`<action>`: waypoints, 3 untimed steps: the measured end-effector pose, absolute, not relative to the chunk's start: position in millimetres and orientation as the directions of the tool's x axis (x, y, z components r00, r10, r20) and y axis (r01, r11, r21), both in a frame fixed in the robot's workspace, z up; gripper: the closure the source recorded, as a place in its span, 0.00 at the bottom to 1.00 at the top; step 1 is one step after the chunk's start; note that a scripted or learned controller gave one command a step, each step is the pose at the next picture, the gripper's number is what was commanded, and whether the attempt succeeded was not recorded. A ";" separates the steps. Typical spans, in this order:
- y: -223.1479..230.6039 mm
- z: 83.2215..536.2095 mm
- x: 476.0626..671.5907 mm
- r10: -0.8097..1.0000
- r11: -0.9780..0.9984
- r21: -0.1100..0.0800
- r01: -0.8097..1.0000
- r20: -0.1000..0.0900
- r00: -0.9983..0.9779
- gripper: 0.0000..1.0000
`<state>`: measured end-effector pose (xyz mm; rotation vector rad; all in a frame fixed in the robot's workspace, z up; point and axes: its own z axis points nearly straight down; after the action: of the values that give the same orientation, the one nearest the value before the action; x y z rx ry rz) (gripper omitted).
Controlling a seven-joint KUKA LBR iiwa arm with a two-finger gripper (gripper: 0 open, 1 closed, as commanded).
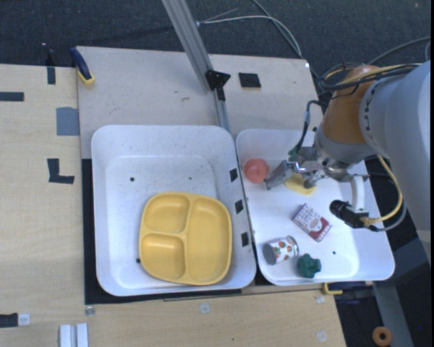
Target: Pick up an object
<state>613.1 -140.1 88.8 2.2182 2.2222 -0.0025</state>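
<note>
Yellow block (301,185) lies near the right bin's (372,266) far edge, under the gripper (288,174); jaw state cannot be told. Centre over it, descend vertically, avoiding the pink ball (256,169).

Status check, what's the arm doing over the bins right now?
Gripper low in right bin, between pink ball and yellow piece. Nothing seen held. Red packet, cup, green toy lie nearer the front.

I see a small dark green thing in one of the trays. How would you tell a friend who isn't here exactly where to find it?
Start at the right-hand white bin, the one without the yellow plate. Look to its near edge: the green object sits there, just right of a small white patterned cup lying on its side. It is the only green, lumpy item there.
</note>
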 end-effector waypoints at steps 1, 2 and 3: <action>-139.9 102.2 614.2 1.000 0.003 0.002 1.000 -0.003 -0.003 1.00; -130.5 160.5 617.8 1.000 0.002 0.004 1.000 0.000 -0.002 1.00; -124.5 204.7 617.7 1.000 0.003 0.004 1.000 0.000 -0.003 1.00</action>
<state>617.7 -124.5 204.7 2.2164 2.2224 0.0036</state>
